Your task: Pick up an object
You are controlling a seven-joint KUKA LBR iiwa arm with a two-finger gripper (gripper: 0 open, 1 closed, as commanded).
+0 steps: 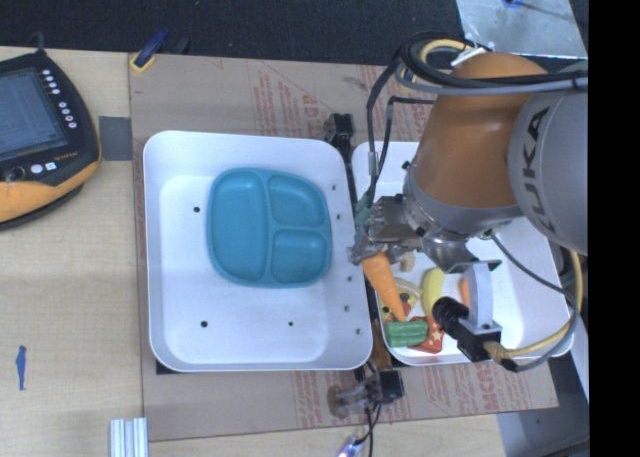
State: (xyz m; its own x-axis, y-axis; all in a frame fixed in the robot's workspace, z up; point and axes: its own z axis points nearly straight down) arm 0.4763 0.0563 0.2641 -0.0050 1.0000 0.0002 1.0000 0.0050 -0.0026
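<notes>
Over the right bin (540, 330) I hang, my grey arm (545, 175) and its orange band (480, 135) covering most of that bin's floor. My gripper (385, 235) sits low near the bin's left wall, close to the divide between the two bins; whether it is apart or together I cannot tell, since the wrist body hides the tips from above.

Just below my gripper lies a carrot (381, 283), orange and tapered, its thick end up toward me and its point slanting down and to the right. It appears to touch or nearly touch my tip (the overlap is too tight to call it held). Beyond the carrot, further down, sit a small green piece (405, 329) and a red piece (432, 342) by the bin's lower edge. To the right of the carrot lies a yellow-green piece (433, 288), partly under my black fittings.

Away to my left, the other bin (175, 340) holds a blue divided plate (270, 227), lying flat with three compartments.

On the bench far left rests a control pendant (40, 135).
</notes>
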